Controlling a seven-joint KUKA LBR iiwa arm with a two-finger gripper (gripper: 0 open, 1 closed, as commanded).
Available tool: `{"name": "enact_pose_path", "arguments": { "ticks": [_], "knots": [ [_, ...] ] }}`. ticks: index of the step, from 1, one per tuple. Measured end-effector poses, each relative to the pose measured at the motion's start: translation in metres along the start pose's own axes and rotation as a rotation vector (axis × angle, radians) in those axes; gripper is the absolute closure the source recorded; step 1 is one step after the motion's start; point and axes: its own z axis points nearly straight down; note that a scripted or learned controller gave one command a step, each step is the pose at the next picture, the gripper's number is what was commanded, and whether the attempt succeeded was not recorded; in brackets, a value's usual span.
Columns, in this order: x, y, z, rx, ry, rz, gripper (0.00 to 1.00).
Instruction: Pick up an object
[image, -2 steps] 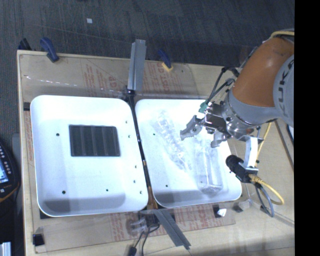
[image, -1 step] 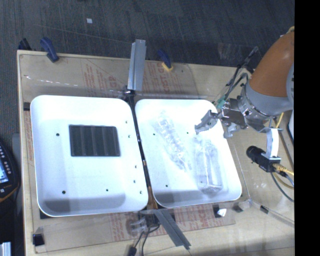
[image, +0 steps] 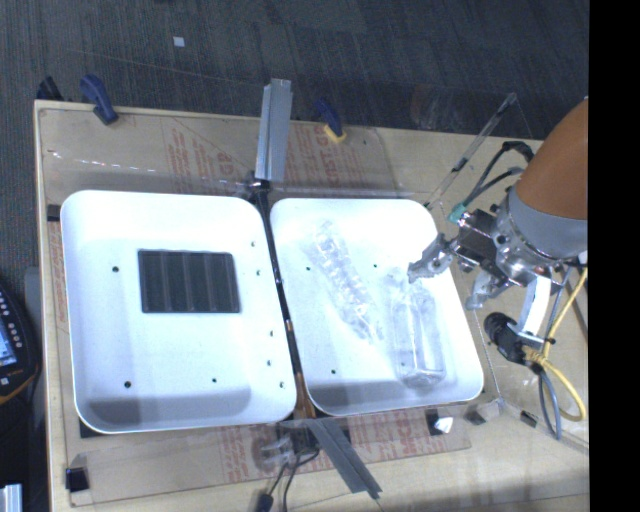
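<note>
Hovering over the right bin's (image: 300, 300) right edge, the tool (image: 452, 272) nears a clear bottle (image: 418, 335).

Two white bins (image: 160, 405) side by side, blue clamps (image: 97, 97) on bench edge (image: 60, 150)

Two clear plastic pieces (image: 345, 280) (image: 418, 335) are crowding the right bin (image: 375, 400) beneath me. The left bin (image: 90, 300) is lying open around its dark grate (image: 188, 281).
</note>
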Motion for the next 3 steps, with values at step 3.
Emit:
{"name": "enact_pose_path", "arguments": {
  "ticks": [3],
  "knots": [
    [0.033, -0.039, 0.001, -0.005, 0.002, 0.497, 0.0]
  ]
}}
